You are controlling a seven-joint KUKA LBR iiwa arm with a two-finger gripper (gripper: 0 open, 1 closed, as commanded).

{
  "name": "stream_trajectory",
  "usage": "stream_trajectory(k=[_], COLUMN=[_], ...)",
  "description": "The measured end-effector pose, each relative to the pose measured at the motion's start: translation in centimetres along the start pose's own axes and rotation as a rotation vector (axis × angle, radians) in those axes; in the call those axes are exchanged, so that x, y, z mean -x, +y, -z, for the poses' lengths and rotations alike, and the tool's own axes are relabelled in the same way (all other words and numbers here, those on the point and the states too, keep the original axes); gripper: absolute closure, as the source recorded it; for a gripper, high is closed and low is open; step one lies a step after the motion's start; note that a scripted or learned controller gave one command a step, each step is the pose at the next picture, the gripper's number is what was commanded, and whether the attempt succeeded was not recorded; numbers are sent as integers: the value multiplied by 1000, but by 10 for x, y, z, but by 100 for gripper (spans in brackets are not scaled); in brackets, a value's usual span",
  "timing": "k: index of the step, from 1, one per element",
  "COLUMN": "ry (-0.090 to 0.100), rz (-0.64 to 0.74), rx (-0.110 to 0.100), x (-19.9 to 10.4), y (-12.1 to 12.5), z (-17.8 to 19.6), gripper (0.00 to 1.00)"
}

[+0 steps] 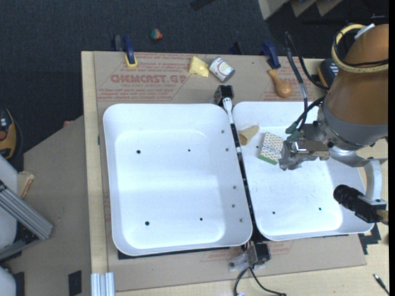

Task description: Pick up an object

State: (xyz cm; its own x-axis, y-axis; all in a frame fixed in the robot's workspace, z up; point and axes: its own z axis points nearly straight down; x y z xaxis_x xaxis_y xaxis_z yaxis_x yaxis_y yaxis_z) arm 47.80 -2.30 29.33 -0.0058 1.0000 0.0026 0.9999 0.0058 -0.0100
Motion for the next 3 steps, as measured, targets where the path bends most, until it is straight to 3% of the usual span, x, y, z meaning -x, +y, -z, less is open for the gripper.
stream_trajectory(k=[1,2,3], ry=[-1,-3,-1], rz=[-1,4,-9], rx=[32,-4,20], x=[-33,-126,-97], y=[1,0,1], z=[186,51,137], gripper=[100,100,100])
